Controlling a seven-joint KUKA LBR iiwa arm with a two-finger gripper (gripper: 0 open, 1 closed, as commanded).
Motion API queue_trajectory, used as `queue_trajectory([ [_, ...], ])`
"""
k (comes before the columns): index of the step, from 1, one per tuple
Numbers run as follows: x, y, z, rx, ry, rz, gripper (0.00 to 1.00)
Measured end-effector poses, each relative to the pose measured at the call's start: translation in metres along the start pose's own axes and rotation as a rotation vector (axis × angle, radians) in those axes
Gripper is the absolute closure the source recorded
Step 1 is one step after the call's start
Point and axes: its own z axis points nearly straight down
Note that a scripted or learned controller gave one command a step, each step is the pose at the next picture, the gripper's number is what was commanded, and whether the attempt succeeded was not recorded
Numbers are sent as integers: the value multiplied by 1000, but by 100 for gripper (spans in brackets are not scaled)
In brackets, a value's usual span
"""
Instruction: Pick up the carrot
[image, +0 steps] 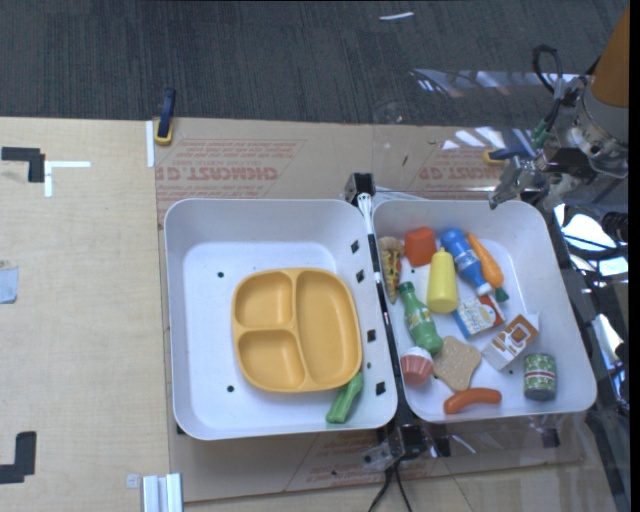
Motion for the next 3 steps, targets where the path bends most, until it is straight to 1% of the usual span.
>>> queue_trajectory([
  [1, -13, -23, 147, 2, 2, 417, 0],
  [2, -36, 6, 198, -3, 0, 638, 0],
  [3, -35, 6, 190, 2, -2, 631, 100],
])
